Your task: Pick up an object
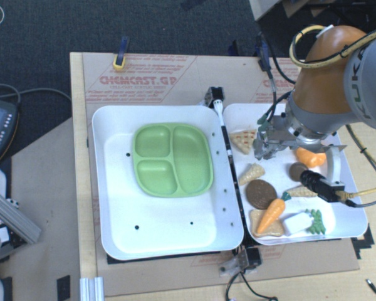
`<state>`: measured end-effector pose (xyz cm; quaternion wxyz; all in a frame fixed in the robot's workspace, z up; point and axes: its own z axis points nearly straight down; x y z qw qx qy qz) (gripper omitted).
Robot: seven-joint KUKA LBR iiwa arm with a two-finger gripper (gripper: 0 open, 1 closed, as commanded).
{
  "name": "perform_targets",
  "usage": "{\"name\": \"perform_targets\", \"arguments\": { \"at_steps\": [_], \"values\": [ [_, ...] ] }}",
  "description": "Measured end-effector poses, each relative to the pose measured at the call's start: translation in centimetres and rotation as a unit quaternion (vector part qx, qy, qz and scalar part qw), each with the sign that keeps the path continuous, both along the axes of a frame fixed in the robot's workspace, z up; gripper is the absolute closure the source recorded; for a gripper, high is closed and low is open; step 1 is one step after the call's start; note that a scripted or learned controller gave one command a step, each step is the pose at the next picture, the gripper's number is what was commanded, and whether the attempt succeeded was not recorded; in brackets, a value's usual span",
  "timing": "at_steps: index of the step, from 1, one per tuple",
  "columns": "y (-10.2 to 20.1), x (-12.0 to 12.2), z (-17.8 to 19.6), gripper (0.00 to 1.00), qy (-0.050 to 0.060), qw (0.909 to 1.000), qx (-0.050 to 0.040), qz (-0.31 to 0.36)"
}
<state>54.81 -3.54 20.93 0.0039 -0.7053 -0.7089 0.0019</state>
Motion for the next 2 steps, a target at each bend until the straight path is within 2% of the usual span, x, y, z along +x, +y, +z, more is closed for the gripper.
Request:
{"name": "perform_targets", "arguments": {
  "at_steps": [1,2],
  "values": [
    [5.0,-0.5,0.8,1.00,-0.002,1.0000,-0.0004,0.001],
    [10.7,-2.6,1.8,1.00,0.000,1.0000,-0.0003,0.001]
  ]
}}
